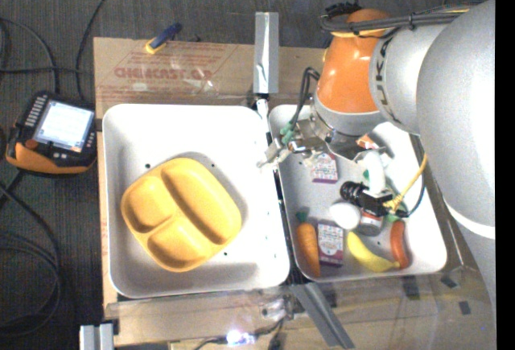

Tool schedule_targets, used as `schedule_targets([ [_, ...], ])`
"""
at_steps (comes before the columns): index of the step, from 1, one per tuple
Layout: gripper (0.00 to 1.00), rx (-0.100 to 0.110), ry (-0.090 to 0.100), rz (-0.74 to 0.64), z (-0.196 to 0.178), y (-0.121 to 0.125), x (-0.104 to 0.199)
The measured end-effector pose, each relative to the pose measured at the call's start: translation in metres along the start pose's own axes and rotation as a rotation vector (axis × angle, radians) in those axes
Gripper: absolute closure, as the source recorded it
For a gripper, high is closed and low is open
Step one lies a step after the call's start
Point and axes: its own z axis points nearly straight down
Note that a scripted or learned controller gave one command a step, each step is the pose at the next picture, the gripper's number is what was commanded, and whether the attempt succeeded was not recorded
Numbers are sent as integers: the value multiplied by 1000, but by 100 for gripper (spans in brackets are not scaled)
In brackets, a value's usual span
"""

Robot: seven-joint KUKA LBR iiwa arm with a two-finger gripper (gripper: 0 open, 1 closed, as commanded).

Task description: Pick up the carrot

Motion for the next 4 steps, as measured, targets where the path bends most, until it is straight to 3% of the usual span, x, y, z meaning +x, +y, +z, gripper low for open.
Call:
schedule_targets([
  [1, 0, 0, 0, -280, 0, -78, -48],
  [2, 0, 0, 1, -477, 0, -68, 109],
  [3, 0, 1, 0, -716, 51, -35, 196],
  [4, 0, -1, 0, -1154, 30, -53, 219],
])
